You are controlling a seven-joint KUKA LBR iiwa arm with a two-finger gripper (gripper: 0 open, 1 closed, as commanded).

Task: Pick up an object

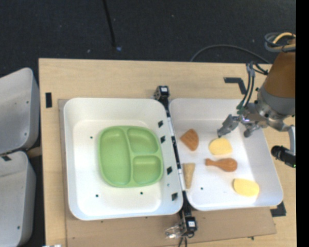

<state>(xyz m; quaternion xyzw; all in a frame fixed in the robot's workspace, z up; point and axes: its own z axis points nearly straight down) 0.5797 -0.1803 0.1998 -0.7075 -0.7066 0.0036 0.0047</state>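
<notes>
Food pieces, all small and plastic-looking, lie scattered in the right-hand shallow white bin (257, 189): a brownish-orange wedge like a pastry (190, 139) near the bin's left side, a pale tan cone-shaped piece (188, 174) below it by the divider, a round yellow lump (220, 147) in the middle, a brown drumstick-shaped piece (222, 164) just under that, and a yellow oval slab (245, 188) toward the lower right corner. None of them touch one another, though the yellow lump and the drumstick sit close.

From where I stand, the grey arm with its orange band (280, 78) comes in from the right, and the two-finger gripper (238, 126) hangs over the right bin, above and a little right of the yellow lump. Its two fingers are splayed apart, with nothing between them.

Over in the left-hand white bin (82, 199) a light green plastic tray with three compartments (130, 155) lies flat. Both bins rest on a pale wooden bench top (118, 78).
</notes>
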